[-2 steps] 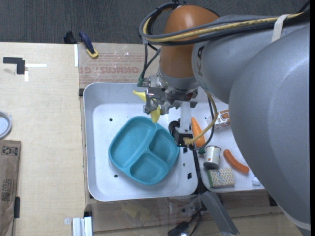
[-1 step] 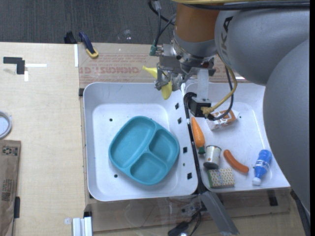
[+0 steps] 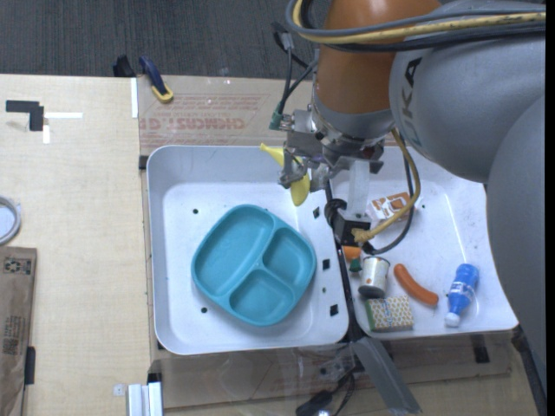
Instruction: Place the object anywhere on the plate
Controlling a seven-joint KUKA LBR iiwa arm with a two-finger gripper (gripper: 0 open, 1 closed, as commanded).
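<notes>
camera view: fixed above, looking down at a slant on two white bins on the tabletop (image 3: pixel 69 189).
left bin: the left bin (image 3: pixel 169 232) holds a blue plate (image 3: pixel 253 265) with three compartments, lying flat near the bin's middle.
task's thing: a yellow object (image 3: pixel 297 189), maybe a toy banana, hangs at the jaws (image 3: pixel 299 173) over the left bin's far right part, just beyond the plate's far edge.
jaws: they appear closed on the yellow object, its upper part pinched between the fingers and its lower end pointing down.
arm: the grey arm (image 3: pixel 468 76) reaches in from the right, orange band above the wrist.
right bin: the right bin (image 3: pixel 451 206) holds a small can (image 3: pixel 375 271), an orange sausage shape (image 3: pixel 416 284), a blue bottle (image 3: pixel 461 291) and a speckled block (image 3: pixel 390 313).
step in hand: judged as carrying the object to the plate.
doing it well: move toward the near left until the object hangs over a compartment, lower close to the plate, then release so it cannot bounce out over the rim.
</notes>
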